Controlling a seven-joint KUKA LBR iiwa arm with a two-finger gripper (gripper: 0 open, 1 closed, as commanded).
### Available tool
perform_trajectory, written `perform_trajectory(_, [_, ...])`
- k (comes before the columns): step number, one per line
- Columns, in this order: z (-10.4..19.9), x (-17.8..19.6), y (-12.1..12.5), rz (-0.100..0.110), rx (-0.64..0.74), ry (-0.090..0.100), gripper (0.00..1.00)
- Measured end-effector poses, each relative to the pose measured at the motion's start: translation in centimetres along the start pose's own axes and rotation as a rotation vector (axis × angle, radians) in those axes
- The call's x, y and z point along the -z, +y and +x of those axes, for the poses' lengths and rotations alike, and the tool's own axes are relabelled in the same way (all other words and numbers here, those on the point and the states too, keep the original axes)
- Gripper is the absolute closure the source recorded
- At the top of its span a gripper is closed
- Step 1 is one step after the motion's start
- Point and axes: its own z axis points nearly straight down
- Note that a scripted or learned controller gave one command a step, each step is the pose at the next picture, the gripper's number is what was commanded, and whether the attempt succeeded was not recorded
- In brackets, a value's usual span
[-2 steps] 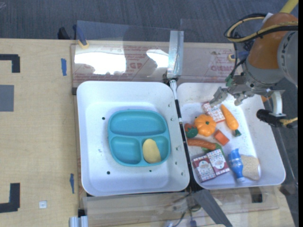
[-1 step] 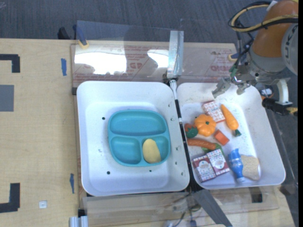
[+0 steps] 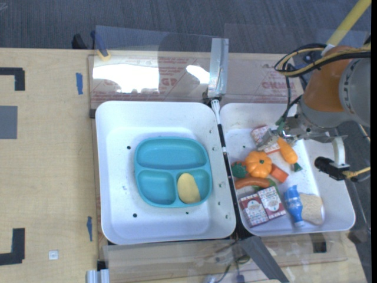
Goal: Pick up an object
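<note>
The right bin (image 3: 344, 220) holds several toy foods: an orange pumpkin (image 3: 259, 164), an orange carrot (image 3: 287, 152), a red chili (image 3: 252, 183), a green piece (image 3: 238, 171), a red and white carton (image 3: 262, 205), a blue bottle (image 3: 293, 204), a tan bread-like piece (image 3: 312, 208) and a small pale packet (image 3: 260, 134). My gripper (image 3: 280, 132) hangs low over the bin's far part, between the packet and the top of the carrot. Nothing is visibly held in it.
The left bin (image 3: 112, 158) carries a blue divided tray (image 3: 171, 155) with a yellow lemon-like object (image 3: 188, 187) in its lower right compartment. A clear panel stands behind both bins. The arm's wrist and cables occupy the space above the right bin's far right corner.
</note>
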Motion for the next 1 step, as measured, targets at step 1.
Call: perform_trajectory(1, [-0.06,0.98,0.03,-0.002,-0.002,0.0,1.0])
